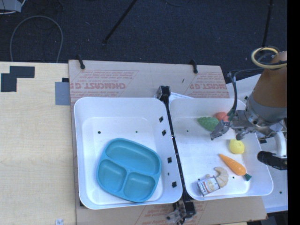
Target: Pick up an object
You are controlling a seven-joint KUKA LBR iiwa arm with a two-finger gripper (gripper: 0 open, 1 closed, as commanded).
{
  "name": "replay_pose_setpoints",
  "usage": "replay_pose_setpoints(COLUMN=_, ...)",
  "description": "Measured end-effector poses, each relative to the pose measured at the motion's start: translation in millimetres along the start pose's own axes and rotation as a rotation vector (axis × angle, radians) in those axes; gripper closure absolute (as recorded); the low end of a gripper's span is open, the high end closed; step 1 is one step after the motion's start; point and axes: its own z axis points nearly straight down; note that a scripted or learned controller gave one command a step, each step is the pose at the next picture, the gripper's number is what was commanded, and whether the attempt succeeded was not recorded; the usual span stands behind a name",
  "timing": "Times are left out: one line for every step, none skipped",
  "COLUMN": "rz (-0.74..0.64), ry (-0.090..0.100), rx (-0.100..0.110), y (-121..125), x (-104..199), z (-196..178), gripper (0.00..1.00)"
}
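Objects lie in the right bin [187, 182]: a carrot [233, 164], green piece [208, 123], small can [208, 185] and lemon [236, 146]. The left bin [84, 125] holds a blue tray [128, 169]. The gripper [230, 134] hangs spread apart, holding nothing, just above the lemon.

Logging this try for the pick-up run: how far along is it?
Early. Done: the gripper is over the right bin, fingers spread, beside the green item. In hand: nothing sits between its fingers. Left: closing on something and lifting it; the lemon, carrot and small can all lie in the bin.
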Motion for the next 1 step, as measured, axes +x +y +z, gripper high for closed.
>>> replay_pose_setpoints(rz=-0.002, ry=-0.003, rx=-0.014, y=3.0, x=-0.2, z=-7.3, gripper=0.00)
